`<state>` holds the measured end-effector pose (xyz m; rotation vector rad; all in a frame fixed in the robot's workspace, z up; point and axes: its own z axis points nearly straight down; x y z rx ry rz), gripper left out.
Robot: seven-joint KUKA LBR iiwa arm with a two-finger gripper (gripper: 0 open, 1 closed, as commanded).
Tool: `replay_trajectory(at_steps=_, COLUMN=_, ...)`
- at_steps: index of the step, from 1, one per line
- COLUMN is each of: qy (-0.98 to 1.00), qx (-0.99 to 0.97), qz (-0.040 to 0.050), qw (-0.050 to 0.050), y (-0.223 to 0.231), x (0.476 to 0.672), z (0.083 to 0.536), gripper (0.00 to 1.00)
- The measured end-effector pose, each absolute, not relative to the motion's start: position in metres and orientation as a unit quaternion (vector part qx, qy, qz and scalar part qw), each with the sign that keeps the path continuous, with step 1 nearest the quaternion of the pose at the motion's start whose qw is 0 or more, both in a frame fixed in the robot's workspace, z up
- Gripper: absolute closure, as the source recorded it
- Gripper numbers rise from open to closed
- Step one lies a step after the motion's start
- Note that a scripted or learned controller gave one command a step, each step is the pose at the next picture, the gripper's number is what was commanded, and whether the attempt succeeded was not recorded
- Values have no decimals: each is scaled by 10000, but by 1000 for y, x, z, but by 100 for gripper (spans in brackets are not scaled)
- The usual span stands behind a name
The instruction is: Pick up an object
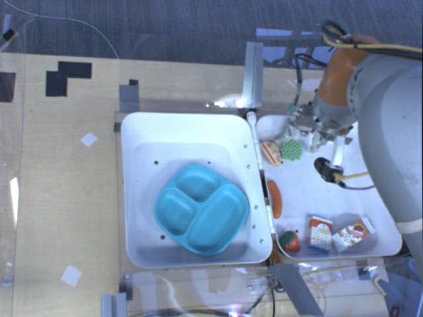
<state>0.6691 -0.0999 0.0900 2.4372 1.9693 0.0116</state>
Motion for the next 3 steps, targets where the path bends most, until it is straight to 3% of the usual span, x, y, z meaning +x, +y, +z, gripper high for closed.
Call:
replay_trajectory(at_steps=1, qy=7120, qx=7022, qz=18, qw=26, y=-94, x=652, z=87, gripper=0)
replay_trajectory(at_steps=2, qy=7884, qx=6151, qz=18, qw=31, y=-70, x=670, z=187, gripper=0)
replay_trajectory(at_steps=3, qy=7915, qx=6111, qz=8, qw=17, y=-103, x=650, z=101, gripper=0)
